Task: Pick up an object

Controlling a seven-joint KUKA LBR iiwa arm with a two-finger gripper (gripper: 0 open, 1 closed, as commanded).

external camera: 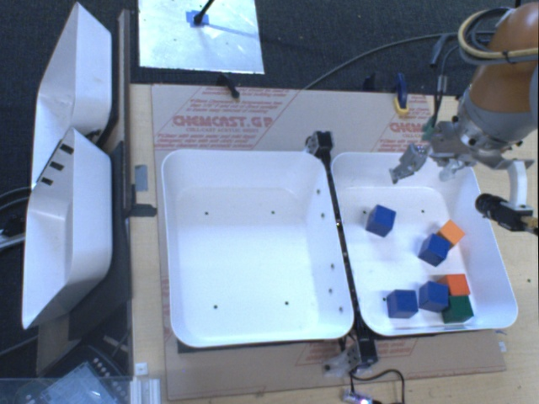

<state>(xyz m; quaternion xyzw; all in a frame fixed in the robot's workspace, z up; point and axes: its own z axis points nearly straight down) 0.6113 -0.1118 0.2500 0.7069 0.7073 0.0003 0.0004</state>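
Dark carpet lies all around a light wooden bench, and two white bins sit on it side by side.

Start with the gripper. It hangs at the end of the grey and orange arm, which comes in from the right. It sits over the top edge of the right bin, near the back wall. Nothing is between its fingers. I cannot tell from up here if they are spread or pressed together, because they look small and blurry.

Just below the gripper, a little apart from it, is a blue block. It stands alone on the bin floor, tipped a bit to one side, so I think it would be the easiest one to grab. Further right are another blue block and a small orange block, and these two touch. Down at the front of the bin there is a bunch close together: a blue block at the front, one more blue block beside it, an orange block behind and a green block in the corner.

Going out further, the left bin sits next to the right one, with a dark bar between them.

So the job has not got far, I think. No block is lifted yet. The gripper has to go down, close on a block and bring it up.
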